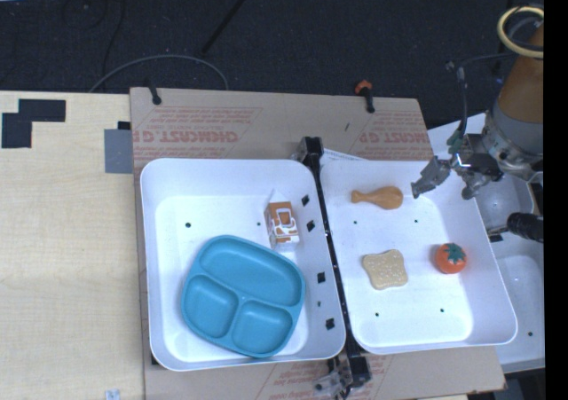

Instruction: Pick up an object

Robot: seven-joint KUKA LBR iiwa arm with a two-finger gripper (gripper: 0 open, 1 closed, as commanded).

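Note:
The right bin (417,329) holds a tan drumstick (377,198) at the back, a slice of toast (384,270) in the middle and a red tomato (450,258) at the right. My gripper (446,184) hovers over the bin's back right corner, just right of the drumstick. It is open, with nothing between its fingers. The left bin (164,212) holds a small orange-and-white carton (282,223) and a blue divided plate (242,294).
A black divider (324,247) runs between the two bins. Both bins rest on a cardboard sheet (231,128) on the bench. The arm's grey body and its cables (519,123) rise at the right edge, beside the right bin's rim.

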